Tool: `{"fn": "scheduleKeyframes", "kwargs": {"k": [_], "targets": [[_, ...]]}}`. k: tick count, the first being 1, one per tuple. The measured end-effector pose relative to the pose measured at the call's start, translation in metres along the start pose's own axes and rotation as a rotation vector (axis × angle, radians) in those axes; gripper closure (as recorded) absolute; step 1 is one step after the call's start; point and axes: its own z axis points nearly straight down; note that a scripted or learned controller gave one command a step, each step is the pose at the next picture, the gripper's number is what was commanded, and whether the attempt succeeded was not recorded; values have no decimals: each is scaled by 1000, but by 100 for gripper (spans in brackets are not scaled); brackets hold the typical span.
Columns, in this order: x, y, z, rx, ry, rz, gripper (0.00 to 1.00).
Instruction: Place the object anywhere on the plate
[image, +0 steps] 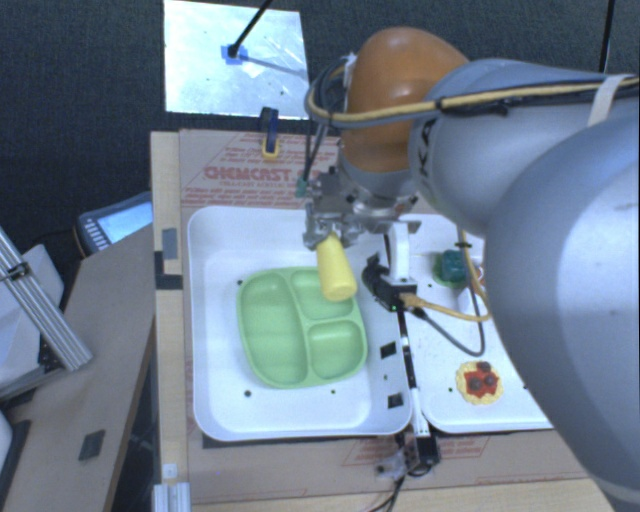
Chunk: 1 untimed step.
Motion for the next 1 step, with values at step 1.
{"fn": "scheduleKeyframes", "kwargs": {"k": [1], "targets": [[-4, 0, 1, 2, -2, 5, 0]]}}
